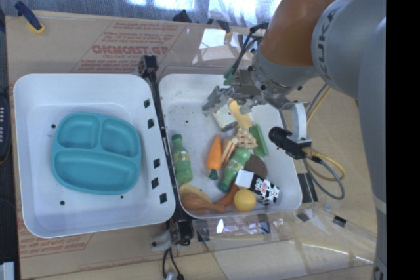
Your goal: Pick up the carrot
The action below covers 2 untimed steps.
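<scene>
The carrot (214, 153) is orange with a dark green stub at its near end. It lies near the middle of the right bin (190, 92), almost pointing toward me. My gripper (228, 101) hangs over the far middle of that bin, a short way beyond the carrot and apart from it. It is just above a white block (223, 119) and a yellow piece (241, 116). The arm's grey wrist and orange band (298, 23) cover the bin's far right corner.
Packed around the carrot are a green bottle (181, 159), a second green bottle (235, 167), pale fries (243, 140), a yellow lemon (244, 200), a brown sausage-like piece (203, 203) and a black-and-white carton (266, 190). The left bin (29, 141) holds a teal divided plate (97, 153).
</scene>
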Tool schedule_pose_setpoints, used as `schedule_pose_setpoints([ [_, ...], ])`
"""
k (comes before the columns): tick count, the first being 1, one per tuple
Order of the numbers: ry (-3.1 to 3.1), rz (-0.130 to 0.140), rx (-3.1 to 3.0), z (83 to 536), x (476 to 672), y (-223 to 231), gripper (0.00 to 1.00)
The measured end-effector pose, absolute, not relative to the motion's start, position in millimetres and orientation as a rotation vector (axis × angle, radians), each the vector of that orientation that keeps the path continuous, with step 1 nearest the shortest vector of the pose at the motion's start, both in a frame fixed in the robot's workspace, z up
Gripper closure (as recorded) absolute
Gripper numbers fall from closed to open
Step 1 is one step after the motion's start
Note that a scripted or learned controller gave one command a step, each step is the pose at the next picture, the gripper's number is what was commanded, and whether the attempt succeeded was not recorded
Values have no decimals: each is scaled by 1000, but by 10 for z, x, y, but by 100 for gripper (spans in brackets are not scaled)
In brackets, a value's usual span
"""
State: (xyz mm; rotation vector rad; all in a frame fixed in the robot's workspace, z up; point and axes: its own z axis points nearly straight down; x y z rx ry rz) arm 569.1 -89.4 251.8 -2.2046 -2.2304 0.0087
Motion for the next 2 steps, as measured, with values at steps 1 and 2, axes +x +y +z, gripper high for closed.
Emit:
schedule_pose_setpoints([
  [1, -2253, 25, -2166, 1211, 5208, -1176, 0],
  [2, -2318, -12, -2113, 972, 5479, -1672, 0],
])
